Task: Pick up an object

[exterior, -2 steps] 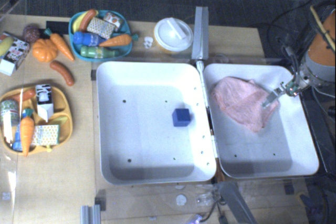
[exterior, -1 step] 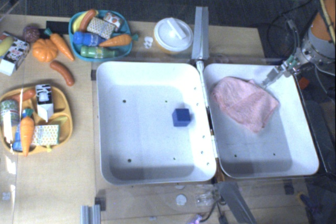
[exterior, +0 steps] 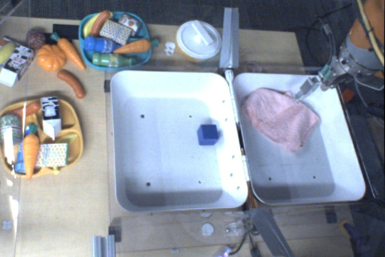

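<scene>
A small blue cube point(exterior: 208, 134) sits near the middle of the left white bin point(exterior: 129, 93). A crumpled pink cloth point(exterior: 280, 118) lies in the upper half of the right white bin point(exterior: 343, 177). My gripper point(exterior: 305, 89) is low at the cloth's upper right corner, right at its edge, on the end of the grey arm point(exterior: 360, 52) that reaches in from the right. I see nothing lifted off the bin floor.
On the bench left of the bins stand a blue bowl of toy food point(exterior: 114, 40) and a yellow plate of toy food point(exterior: 42, 136). A toy pumpkin point(exterior: 49, 57) and a sausage point(exterior: 72, 83) lie loose. A white lidded bowl point(exterior: 198, 39) stands behind the bins.
</scene>
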`<state>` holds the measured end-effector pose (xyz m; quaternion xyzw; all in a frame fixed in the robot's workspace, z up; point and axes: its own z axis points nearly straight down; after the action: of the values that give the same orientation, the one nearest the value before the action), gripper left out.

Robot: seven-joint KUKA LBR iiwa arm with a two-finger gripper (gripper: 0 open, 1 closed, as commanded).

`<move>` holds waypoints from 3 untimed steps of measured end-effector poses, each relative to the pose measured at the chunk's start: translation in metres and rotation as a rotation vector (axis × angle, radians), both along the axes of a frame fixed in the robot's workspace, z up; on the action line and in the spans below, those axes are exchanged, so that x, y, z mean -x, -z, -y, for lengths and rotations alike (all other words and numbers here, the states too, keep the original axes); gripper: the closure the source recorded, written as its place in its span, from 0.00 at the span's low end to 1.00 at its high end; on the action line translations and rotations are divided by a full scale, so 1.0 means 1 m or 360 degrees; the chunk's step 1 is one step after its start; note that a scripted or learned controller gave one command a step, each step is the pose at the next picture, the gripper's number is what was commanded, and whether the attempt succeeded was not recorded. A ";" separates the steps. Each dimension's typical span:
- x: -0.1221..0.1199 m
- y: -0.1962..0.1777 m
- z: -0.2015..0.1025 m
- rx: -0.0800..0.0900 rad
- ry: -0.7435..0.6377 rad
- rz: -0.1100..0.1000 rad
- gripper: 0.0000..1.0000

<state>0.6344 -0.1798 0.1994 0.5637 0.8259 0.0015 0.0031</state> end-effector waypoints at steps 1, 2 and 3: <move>-0.017 0.109 0.019 0.0005 -0.0090 0.0012 0.00; -0.021 0.110 -0.014 0.0006 -0.0349 0.0006 0.00; -0.023 0.097 -0.015 0.0009 -0.0352 0.0019 1.00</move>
<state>0.6578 -0.1645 0.1025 0.4691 0.8831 0.0029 0.0095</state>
